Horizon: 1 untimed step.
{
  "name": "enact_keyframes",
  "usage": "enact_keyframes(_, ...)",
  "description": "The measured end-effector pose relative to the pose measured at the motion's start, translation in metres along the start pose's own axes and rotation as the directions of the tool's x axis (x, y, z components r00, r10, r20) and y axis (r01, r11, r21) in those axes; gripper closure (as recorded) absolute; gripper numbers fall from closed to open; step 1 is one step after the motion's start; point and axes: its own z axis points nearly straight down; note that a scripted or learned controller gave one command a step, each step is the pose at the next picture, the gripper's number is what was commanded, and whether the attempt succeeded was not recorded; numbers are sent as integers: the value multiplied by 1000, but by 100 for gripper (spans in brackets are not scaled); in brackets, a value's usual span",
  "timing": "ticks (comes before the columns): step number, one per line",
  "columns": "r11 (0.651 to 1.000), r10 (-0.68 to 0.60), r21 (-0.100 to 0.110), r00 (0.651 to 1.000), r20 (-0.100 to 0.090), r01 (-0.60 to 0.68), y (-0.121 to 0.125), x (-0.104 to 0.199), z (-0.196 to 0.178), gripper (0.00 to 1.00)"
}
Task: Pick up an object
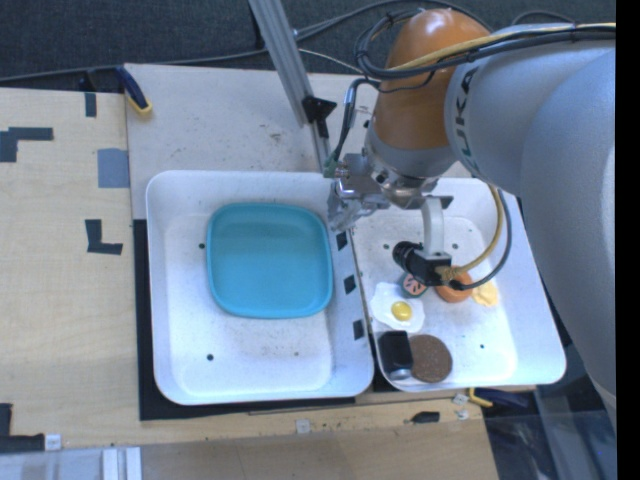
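Observation:
My gripper (343,208) hangs over the ridge between the two bins, by the top right corner of a blue square plate (268,260) that lies flat in the left bin (180,368). The right bin (520,358) holds a toy fried egg (398,311), a black block (394,350), a brown round disc (431,358), an orange piece (456,289) and a small yellow piece (486,294). All of these lie below and to the right of the gripper, apart from it. I see nothing held in the gripper.
A grey metal bar (285,58) slants down from the top to the back rim of the bins. The arm's large grey body covers the right bin's far right side. A yellow and blue clamp (135,92) sits at the bench's back left corner.

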Motion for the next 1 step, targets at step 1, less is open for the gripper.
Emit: enact_keyframes(1, 1000, 2, 1, 1000, 1, -2, -23, 48, 10, 100)
